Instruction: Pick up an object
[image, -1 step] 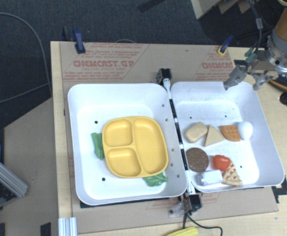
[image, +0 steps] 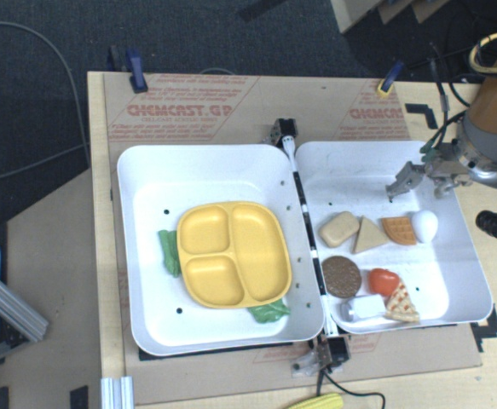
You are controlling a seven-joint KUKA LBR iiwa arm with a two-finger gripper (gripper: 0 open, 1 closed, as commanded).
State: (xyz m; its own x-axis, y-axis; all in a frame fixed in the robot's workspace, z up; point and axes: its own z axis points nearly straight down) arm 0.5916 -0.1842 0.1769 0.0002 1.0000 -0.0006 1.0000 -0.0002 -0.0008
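Observation:
My gripper [image: 418,186] hangs over the back right of the right bin [image: 350,164], its fingers spread open with nothing between them. Just in front of it lie a white egg [image: 424,226] and an orange cracker [image: 397,230]. Further left are a tan wedge [image: 369,235] and a tan bread piece [image: 340,228]. A brown patty [image: 342,275], a red tomato [image: 384,280], a pizza slice [image: 401,305] and a white piece [image: 366,307] sit near the bin's front.
The left bin [image: 146,186] holds a yellow divided plate [image: 233,254], with green leaves at the plate's left [image: 170,252] and front [image: 269,312]. A black clip [image: 284,130] sits where the bins meet at the back. Cables hang at the far right.

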